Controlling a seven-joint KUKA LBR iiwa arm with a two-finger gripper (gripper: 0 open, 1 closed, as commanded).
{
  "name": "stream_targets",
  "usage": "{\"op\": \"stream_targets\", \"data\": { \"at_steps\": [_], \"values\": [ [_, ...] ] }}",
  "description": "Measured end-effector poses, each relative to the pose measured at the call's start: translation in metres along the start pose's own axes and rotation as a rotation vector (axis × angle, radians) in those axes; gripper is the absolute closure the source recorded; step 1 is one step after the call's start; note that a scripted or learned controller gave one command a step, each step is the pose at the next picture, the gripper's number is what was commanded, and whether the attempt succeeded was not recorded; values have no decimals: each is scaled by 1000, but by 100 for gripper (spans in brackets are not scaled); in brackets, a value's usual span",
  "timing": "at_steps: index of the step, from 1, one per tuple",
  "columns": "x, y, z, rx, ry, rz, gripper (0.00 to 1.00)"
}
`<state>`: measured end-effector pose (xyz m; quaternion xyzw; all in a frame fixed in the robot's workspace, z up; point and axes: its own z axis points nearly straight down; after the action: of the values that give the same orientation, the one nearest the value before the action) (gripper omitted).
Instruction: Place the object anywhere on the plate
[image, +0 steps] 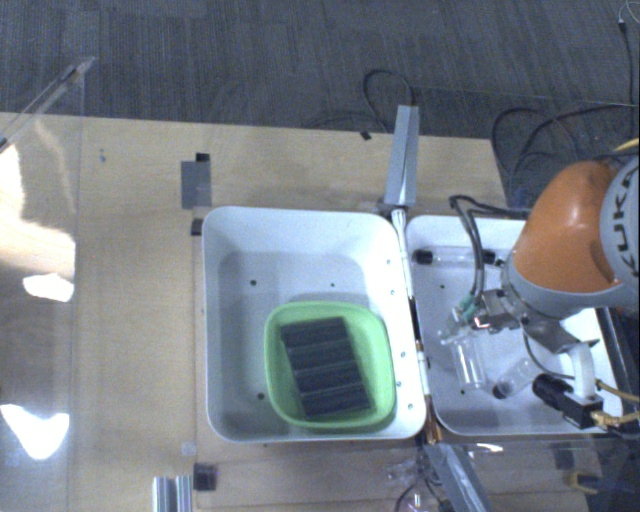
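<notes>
1. Two shallow white bins sit side by side on the wooden bench; the left bin (230, 330) holds a light green plate (280, 345), square with rounded corners, lying toward that bin's near right corner.
2. On the plate rests a dark ribbed block (325, 368) — charcoal grey, rectangular, turned slightly askew, its grooves running across its width. It lies flat, well inside the plate's raised rim.
3. The arm (570, 240), its orange band bulking large at the view's right, reaches down over the right bin (440, 400).
4. The gripper (470, 335) hangs over the middle of the right bin, well apart from the plate and the block. Its parts look clear and glassy against the white floor, and I cannot tell how it is set.
5. A black cable (470, 225) loops from the arm over the right bin's far side.
6. A grey metal post (402, 160) stands at the far end of the seam between the bins.
</notes>
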<state>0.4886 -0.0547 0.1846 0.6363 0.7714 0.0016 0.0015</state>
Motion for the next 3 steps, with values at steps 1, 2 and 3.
{"op": "stream_targets", "data": {
  "at_steps": [1,2,3],
  "values": [
    [-1,3,-11,-7,-2,0,100],
    [76,15,-23,-3,-1,-129,100],
    [141,26,0,1,1,-333,100]
  ]
}}
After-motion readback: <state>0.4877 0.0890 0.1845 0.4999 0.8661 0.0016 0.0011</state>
